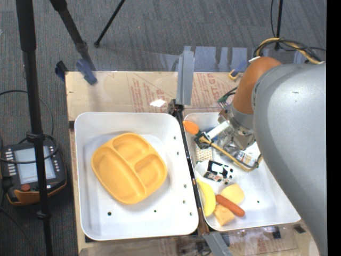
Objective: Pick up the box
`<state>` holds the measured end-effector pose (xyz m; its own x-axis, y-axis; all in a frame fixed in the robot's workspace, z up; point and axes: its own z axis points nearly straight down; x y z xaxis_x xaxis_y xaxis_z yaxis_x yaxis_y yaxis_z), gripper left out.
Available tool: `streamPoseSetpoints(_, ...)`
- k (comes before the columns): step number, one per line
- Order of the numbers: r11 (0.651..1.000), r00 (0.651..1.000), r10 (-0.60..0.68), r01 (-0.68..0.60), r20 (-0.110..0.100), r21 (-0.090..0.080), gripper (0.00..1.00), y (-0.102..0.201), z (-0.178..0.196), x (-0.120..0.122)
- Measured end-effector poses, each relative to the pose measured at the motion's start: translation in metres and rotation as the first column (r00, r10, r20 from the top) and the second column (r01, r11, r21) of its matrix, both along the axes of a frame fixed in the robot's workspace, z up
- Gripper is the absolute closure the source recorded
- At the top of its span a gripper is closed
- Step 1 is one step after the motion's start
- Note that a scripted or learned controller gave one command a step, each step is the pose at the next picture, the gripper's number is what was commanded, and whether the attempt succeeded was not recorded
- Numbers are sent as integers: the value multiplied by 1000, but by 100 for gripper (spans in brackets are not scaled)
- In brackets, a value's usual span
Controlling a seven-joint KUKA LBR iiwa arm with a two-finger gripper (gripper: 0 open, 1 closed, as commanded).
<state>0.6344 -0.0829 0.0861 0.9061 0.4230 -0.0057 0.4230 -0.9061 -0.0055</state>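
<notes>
In the right bin [277, 207], a small box with a tan dotted face [204, 153] lies near the left wall. Just below it lies a white box with black patches [217, 170]. My gripper [226, 142] hangs low over the bin's upper middle, just right of the dotted box and above the white one. The wrist and the grey arm [293, 132] hide much of the bin's right side. I see nothing clearly held.
An orange piece [191, 127] lies at the right bin's top left. A yellow fruit [208, 196], a pale round piece [233, 193], a red sausage [230, 205] and a yellow-orange block [224, 216] crowd its front. The left bin [96, 217] holds a yellow divided plate [129, 167].
</notes>
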Motion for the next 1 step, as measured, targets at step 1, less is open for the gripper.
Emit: streamPoseSetpoints(1, 993, 993, -115, 115, -1, 1, 100, -1, 0, -6)
